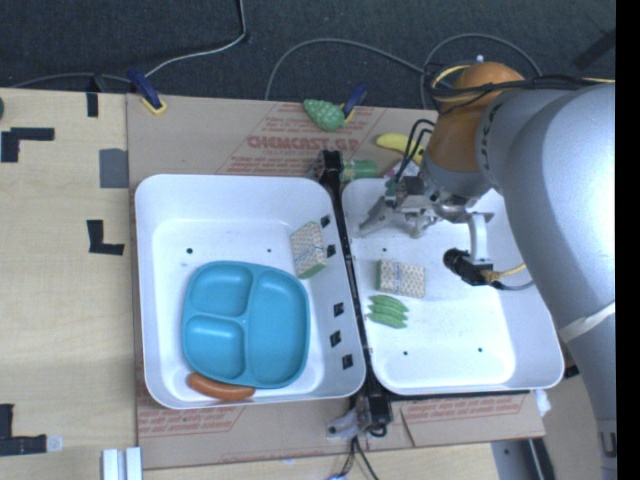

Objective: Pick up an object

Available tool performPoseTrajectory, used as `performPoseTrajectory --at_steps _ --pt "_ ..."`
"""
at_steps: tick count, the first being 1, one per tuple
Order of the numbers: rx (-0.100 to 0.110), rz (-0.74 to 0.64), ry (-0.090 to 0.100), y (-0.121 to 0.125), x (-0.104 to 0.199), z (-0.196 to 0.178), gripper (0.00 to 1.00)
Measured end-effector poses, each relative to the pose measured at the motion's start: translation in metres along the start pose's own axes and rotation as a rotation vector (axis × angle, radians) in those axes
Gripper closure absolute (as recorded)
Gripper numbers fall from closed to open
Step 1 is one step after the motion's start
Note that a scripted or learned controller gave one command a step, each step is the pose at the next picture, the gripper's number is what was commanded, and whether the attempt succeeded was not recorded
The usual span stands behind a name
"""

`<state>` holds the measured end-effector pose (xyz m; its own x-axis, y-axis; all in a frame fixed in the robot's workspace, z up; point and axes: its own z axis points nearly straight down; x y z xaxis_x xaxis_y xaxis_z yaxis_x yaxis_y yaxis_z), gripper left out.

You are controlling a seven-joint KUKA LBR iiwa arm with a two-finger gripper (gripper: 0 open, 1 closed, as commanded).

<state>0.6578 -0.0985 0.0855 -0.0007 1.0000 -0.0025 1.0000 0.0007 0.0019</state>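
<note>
My gripper (399, 220) hangs low over the far left part of the right bin (520, 358), open, with nothing between its fingers. Just in front of it lies a small patterned block (402, 278), and a green pea pod (388, 311) lies nearer still. The left bin (165, 268) holds a blue divided plate (245, 323), an orange sausage-shaped piece (220, 388) at the plate's near edge, and a second patterned block (310, 248) leaning by the right wall.
Behind the bins on the cardboard lie a green toy (325, 113) and a yellow piece (393, 142). The black divider clamp (345, 268) runs between the bins. The arm's grey body (560, 198) covers the right bin's far right.
</note>
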Motion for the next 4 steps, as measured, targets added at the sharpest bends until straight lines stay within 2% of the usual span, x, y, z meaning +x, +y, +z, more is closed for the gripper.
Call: performPoseTrajectory --at_steps 1,2,3,4 --pt "-0.001 0.001 0.000 -0.009 0.001 0.000 0.00" --pt "-0.001 -0.001 0.001 0.011 -0.019 0.000 0.00" --pt "0.000 0.001 0.001 -0.057 0.002 -0.001 0.00" --pt "-0.002 -0.001 0.001 0.000 -0.007 0.000 0.00"
